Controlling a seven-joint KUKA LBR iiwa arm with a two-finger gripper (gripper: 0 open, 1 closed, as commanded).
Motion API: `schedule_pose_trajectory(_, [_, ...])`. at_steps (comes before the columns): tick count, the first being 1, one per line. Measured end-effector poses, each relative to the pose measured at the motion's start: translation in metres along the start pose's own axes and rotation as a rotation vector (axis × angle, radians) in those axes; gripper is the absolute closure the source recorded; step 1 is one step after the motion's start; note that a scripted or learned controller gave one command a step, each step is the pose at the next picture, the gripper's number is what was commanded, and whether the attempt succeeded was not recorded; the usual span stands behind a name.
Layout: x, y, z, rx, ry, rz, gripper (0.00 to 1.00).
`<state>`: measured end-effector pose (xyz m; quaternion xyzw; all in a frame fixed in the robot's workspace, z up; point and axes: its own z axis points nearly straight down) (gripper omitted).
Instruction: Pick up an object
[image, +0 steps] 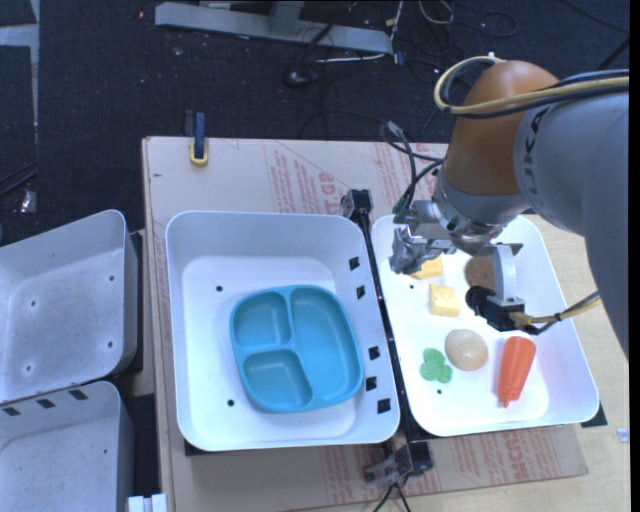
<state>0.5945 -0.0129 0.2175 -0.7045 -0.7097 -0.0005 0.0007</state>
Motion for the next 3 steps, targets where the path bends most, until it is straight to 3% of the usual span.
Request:
schedule_pose_trajectory(2, [0.106, 0.019, -0.022, -0.003, 0.0, -0.001, 1.0])
schedule_pose_trajectory(3, [0.102, 0.018, -0.021, -0.001, -0.002, 0.004, 0.0])
